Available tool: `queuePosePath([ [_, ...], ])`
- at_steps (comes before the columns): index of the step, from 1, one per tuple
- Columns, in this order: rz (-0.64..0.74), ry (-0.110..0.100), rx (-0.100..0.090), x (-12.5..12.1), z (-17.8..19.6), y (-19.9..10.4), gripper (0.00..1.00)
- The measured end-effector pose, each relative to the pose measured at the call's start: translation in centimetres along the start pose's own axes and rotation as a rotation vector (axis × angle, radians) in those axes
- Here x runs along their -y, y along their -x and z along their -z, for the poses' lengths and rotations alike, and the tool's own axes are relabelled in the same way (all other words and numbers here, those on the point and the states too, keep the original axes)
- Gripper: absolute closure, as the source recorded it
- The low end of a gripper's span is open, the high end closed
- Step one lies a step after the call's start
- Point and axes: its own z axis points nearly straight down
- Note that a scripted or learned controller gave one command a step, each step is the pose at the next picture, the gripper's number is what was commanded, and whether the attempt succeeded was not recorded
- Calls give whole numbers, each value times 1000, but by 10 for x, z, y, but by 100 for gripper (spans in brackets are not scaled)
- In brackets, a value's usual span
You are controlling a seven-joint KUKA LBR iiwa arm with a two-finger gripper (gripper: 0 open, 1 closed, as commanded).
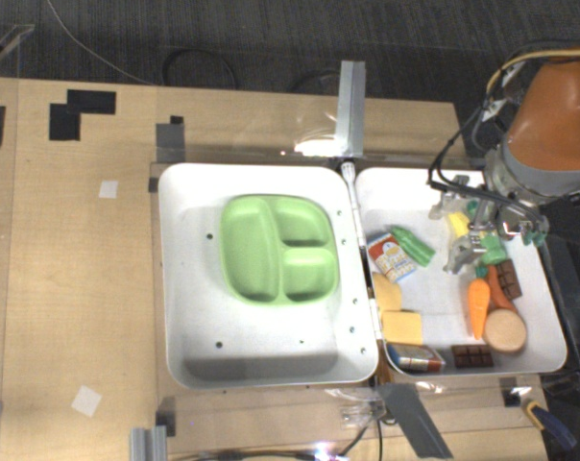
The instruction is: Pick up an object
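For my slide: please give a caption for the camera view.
Claw above toy food in the right bin; green tray in the left bin.

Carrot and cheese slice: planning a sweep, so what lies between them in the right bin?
Camera view: bare white bin floor separates the carrot from the cheese slice.

No text can really be made out anywhere, tbh; some print is seen on the small red-and-white carton (392,257), but it's too blurry.
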Motion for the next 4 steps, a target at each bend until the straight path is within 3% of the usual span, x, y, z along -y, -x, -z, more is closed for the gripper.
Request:
queuePosePath([
  [1,121,-2,7,28,-126,-33,0],
  [2,128,-5,23,27,-112,-27,100],
  [3,129,-5,22,26,-113,-28,0],
  [4,85,-1,10,32,-127,-42,0],
])
